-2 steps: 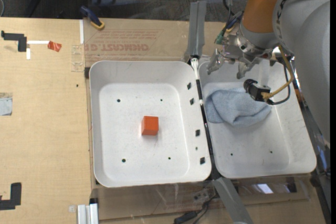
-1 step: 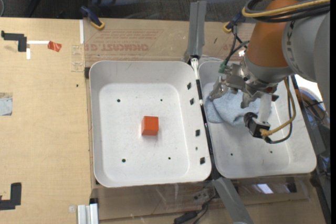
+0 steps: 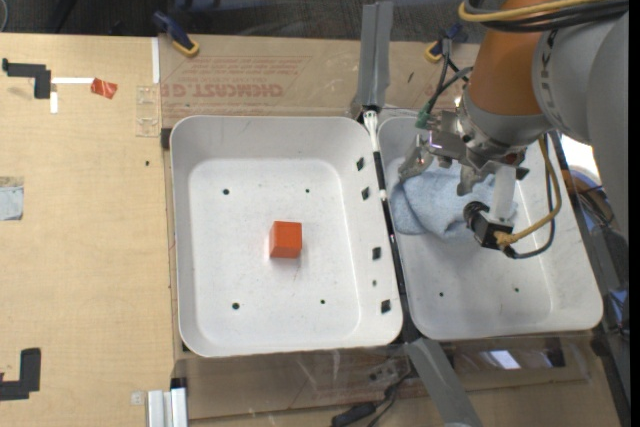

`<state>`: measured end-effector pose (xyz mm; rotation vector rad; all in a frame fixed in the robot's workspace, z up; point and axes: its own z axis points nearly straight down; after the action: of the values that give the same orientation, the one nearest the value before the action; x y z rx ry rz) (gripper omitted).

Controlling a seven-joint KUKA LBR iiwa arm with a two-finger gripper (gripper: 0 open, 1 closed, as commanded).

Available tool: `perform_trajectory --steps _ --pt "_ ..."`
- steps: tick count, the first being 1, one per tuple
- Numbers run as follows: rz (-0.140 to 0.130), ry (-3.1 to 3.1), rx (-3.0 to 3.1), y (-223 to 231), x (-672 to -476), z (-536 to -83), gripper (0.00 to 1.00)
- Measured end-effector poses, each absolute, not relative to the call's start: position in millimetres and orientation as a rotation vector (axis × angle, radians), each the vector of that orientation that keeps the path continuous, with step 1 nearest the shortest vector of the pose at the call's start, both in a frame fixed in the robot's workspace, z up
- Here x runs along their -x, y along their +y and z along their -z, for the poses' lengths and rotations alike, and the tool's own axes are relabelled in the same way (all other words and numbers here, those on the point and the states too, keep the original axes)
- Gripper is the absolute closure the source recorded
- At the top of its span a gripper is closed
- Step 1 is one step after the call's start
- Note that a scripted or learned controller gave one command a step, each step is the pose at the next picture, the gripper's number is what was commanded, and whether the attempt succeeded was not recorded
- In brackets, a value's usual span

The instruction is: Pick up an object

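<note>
two shallow white bins sit side by side on the bench, and we take them from the near edge outward. nearest us we see the near rim of the left bin (image 3: pixel 290 347), rounded at its corners, and beside it on the right the near rim of the right bin (image 3: pixel 500 330). a little farther in, an orange-red block (image 3: pixel 286 239) lies flat on the floor of the left bin, about at its middle and well apart from every wall. we see it alone on that floor, with small dark holes around it.

farther again, in the right bin, a pale blue cloth (image 3: pixel 425 200) lies crumpled against the bin's left wall, in its far half. the gripper (image 3: pixel 478 200) hangs over the right edge of that cloth, with black cables looped just beside it on the right. we cannot tell how the jaws stand, since the wrist and cables cover them, and we cannot tell whether the gripper has hold of the cloth.

farthest, the grey arm (image 3: pixel 590 65) with its orange band (image 3: pixel 515 45) reaches in from the right, above the far rim of the right bin.
</note>
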<state>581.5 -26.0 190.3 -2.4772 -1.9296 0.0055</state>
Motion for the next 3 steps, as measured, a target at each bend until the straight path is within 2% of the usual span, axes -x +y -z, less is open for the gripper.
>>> perform_trajectory --steps 1,2,3 --pt "-0.006 -1.861 2.528 -15 -563.5 -190 0.0" --pt "-0.006 -1.866 2.527 -44 -650.5 -191 0.0" --pt "-0.006 -1.856 2.534 -26 -585.8 -216 0.0"
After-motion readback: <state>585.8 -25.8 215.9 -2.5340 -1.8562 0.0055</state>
